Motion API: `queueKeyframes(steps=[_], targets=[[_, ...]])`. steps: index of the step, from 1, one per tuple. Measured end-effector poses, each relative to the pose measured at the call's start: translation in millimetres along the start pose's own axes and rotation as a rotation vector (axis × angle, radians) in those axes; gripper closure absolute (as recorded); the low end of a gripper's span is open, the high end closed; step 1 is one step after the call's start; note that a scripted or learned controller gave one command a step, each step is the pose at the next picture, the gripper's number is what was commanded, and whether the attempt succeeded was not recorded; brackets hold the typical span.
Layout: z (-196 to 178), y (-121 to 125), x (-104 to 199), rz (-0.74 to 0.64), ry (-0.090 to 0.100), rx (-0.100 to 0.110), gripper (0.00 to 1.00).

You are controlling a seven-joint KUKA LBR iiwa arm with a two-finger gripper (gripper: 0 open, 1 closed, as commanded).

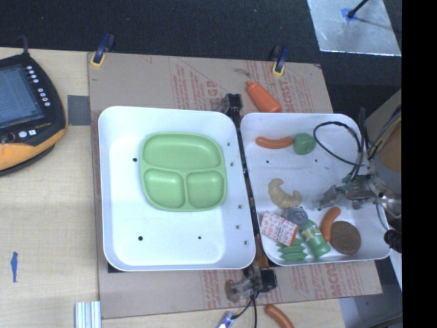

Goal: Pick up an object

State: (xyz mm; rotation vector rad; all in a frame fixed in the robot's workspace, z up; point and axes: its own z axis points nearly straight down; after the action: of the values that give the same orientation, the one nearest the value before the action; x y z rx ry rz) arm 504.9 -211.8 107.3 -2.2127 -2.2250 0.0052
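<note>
The right bin (254,183) holds several small items. Along its far side lie a red-orange sausage (273,141) and a green ball (304,143). A tan croissant (283,194) lies in the middle. Near the front are a red-and-white packet (278,228), a green bottle (314,238), green beans (293,253), an orange sausage (330,222) and a brown round disc (345,238). My gripper (336,195) hangs low over the bin's right part, just above the orange sausage and right of the croissant. Nothing is visibly held in it.
The left bin (116,203) bears a green divided plate (183,169). A black cable loop (338,139) trails from the arm over the right bin. An orange carrot (263,96) lies on the cardboard behind the bins. A teach pendant (24,115) rests at far left.
</note>
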Motion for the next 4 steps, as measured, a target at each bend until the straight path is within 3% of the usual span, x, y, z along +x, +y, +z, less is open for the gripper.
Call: queueKeyframes(steps=[1, 2, 3, 4], targets=[[-67, 98, 12, 0.002, 0.0, -0.004, 0.0], [-31, -4, -1, 0.001, 0.0, 0.0, 0.0], [-42, -4, -1, -0.003, -0.001, 0.0, 1.0], [-42, -4, -1, -0.003, -0.002, 0.0, 0.0]])
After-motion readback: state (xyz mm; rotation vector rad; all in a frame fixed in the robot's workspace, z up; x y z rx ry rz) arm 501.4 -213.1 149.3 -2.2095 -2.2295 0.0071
